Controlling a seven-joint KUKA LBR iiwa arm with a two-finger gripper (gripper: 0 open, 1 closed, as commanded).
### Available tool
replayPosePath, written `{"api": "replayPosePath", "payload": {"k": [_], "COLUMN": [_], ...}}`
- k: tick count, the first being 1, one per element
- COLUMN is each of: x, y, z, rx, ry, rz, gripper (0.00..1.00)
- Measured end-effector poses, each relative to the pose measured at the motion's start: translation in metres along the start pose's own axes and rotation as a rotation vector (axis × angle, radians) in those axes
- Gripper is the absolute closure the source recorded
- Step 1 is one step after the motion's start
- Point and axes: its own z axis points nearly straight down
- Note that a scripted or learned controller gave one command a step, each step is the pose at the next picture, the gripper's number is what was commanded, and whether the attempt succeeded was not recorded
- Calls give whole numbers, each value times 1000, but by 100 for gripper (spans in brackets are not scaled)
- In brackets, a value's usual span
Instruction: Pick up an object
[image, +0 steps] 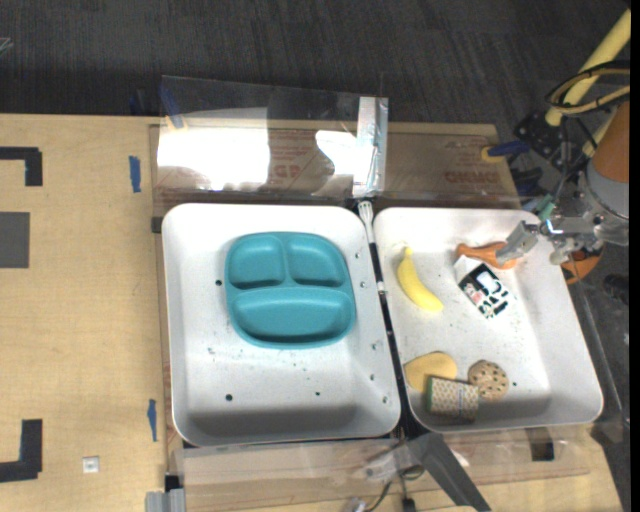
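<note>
The right bin (575, 340) holds several objects. A yellow banana (417, 282) lies near its left wall. An orange piece (483, 252) rests at the back, and a small white carton with black print (484, 289) lies just in front of it. A speckled cookie (488, 377), a tan round piece (429, 366) and a small patterned can (452, 397) on its side sit at the front. My gripper (541, 238) hangs over the bin's back right, right beside the orange piece. I see nothing held in it.
The left bin (190, 380) carries a teal divided plate (290, 288). A clear plastic sheet (270, 140) stands behind the bins. Yellow and black cables (590, 80) hang at the upper right by the arm.
</note>
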Motion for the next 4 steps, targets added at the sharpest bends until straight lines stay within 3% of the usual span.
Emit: {"api": "replayPosePath", "payload": {"k": [1, 2, 3, 4], "x": [36, 73, 25, 25], "y": [-10, 13, 3, 5], "z": [98, 48, 94, 82], "rx": [-4, -6, -3, -8], "ry": [-2, -1, -2, -2], "rz": [-23, -129, -102, -103], "gripper": [0, 0, 0, 100]}}
